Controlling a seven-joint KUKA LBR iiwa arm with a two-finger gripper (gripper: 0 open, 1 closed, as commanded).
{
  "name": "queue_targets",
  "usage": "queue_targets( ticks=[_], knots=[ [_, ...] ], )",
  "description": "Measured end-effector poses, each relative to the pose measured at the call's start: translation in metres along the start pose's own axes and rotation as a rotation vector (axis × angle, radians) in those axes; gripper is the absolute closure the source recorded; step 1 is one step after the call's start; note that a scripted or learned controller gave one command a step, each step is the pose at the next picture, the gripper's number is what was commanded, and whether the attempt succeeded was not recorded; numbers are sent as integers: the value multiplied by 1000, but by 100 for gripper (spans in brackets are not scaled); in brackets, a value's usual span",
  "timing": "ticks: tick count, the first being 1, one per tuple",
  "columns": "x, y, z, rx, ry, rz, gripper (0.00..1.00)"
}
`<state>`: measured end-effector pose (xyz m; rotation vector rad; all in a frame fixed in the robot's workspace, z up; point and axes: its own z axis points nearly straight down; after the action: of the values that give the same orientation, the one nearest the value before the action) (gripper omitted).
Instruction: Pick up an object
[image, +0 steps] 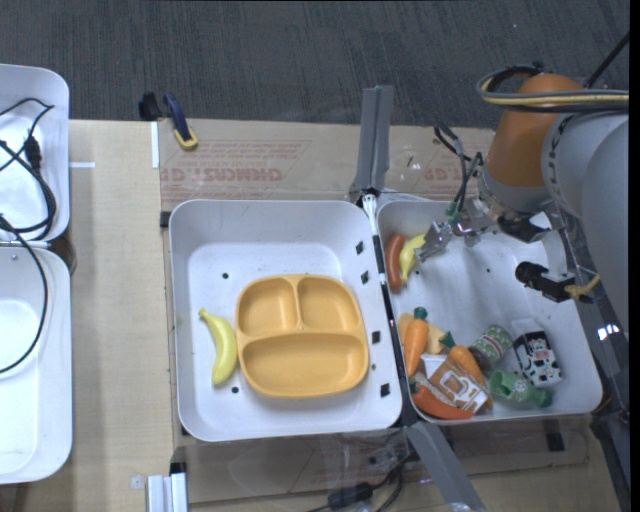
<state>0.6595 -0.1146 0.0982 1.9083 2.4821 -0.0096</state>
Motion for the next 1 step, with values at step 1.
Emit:
queue_targets(
  ticks=[1],
  knots=[
    [1,1,-9,-2,3,0,100]
  ],
)
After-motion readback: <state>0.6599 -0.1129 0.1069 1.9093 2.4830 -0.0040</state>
